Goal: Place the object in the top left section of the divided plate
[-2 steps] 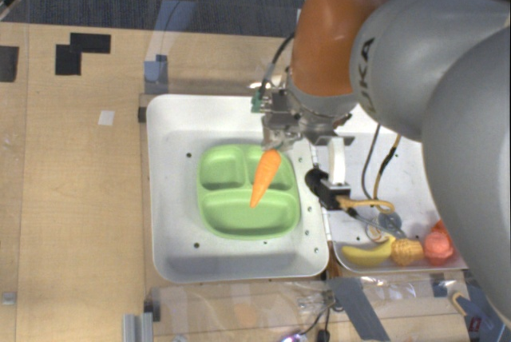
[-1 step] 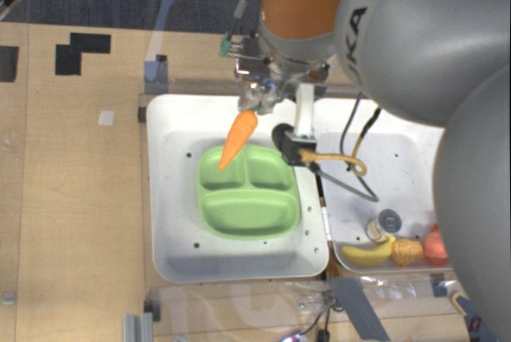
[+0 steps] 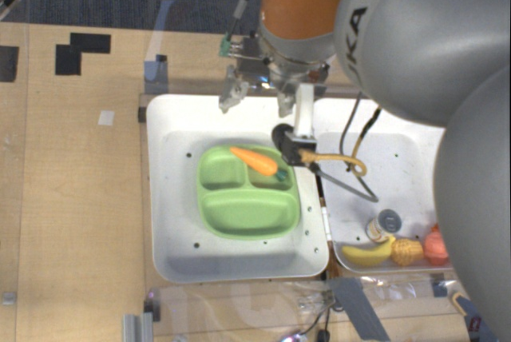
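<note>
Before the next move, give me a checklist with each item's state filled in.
1. Gripper open, nothing between its fingers: ok.
2. Carrot resting on the green plate, apart from the gripper: ok.
3. Carrot wholly in the top left section: not ok; it lies across the divider into the top right section.
4. Plate flat inside the left bin: ok.
5. Banana away in the right bin, off the plate: ok.

Green plate [image 3: 247,214] was smooth plastic w/ slight sheen; carrot [image 3: 255,161] looked glossy orange plastic. White bin [image 3: 180,196] was smooth plastic, matt. Pale bench [image 3: 72,172] looked wood-grain, matt. Grey arm [image 3: 423,29] shell was smooth, semi-gloss.
</note>
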